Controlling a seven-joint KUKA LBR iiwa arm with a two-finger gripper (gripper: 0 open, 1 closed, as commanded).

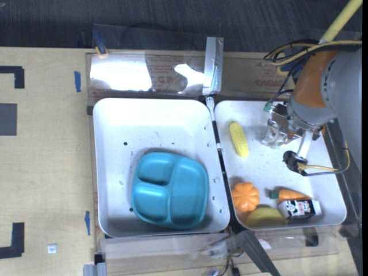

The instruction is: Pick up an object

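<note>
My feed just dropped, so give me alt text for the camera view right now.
The gripper hangs over the upper part of the right bin, beside a corn cob. Along that bin's lower edge lie an orange pumpkin, a yellow-green fruit, a carrot and a small carton. The left bin holds a blue divided tray.

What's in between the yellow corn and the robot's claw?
Nothing. In the camera view, only bare white bin floor separates the yellow corn cob from the gripper in the right bin.

Grey arm (pixel 345 88), orange wrist band (pixel 310 82), yellow-black cables (pixel 293 50), metallic gripper (pixel 278 132).
</note>
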